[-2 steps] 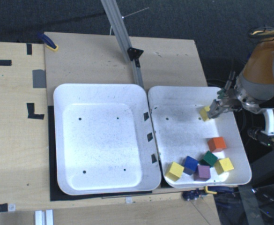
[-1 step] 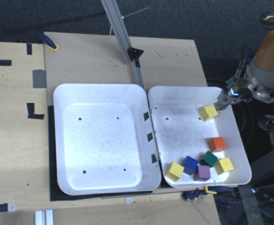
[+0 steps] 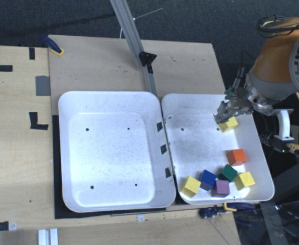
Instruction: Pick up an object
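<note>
My gripper [image 3: 225,114] hangs over the upper right part of the right bin [image 3: 190,137]. A yellow cube [image 3: 229,123] sits right at its tip, touching or just below it; I cannot tell whether the cube is gripped. Further down the same bin lie an orange cube [image 3: 236,156], a green cube [image 3: 229,172], another yellow cube [image 3: 245,179], a purple cube [image 3: 222,187], a blue cube [image 3: 208,179] and a third yellow cube [image 3: 191,186], bunched near the front edge.
The left bin [image 3: 108,147] stands beside the right one, their rims touching. A slanted metal pole [image 3: 131,29] crosses above the bench behind the bins. A small blue and yellow tool [image 3: 52,45] lies at the bench's far left corner.
</note>
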### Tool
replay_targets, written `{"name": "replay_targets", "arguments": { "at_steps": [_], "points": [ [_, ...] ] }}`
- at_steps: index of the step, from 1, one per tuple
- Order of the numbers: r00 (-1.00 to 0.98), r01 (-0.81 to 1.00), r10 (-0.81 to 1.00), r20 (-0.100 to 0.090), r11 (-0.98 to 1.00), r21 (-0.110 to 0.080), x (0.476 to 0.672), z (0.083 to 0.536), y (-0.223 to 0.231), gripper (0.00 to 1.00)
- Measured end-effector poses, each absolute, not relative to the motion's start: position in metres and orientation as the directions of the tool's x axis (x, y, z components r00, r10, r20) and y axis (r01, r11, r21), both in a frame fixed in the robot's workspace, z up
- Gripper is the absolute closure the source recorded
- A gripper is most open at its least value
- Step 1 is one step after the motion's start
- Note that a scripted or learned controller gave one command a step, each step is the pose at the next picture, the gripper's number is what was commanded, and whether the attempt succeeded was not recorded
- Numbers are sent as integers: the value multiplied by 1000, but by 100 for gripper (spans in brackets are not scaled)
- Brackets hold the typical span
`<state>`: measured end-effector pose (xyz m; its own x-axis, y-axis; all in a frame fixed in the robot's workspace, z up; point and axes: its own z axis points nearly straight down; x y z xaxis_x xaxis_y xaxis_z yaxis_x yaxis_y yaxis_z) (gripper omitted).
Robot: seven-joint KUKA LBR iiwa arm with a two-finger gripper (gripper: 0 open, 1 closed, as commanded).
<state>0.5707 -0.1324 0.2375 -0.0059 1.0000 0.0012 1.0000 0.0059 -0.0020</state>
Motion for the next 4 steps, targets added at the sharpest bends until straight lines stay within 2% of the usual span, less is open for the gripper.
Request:
{"name": "replay_targets", "arguments": {
  "at_steps": [1,3,4],
  "points": [
    [-6,1000,1000,2,6,-2,567,241,-83,100],
    [-7,1000,1000,1,7,-3,586,227,34,100],
    [-7,1000,1000,2,7,-2,580,233,81,100]
  ]
}}
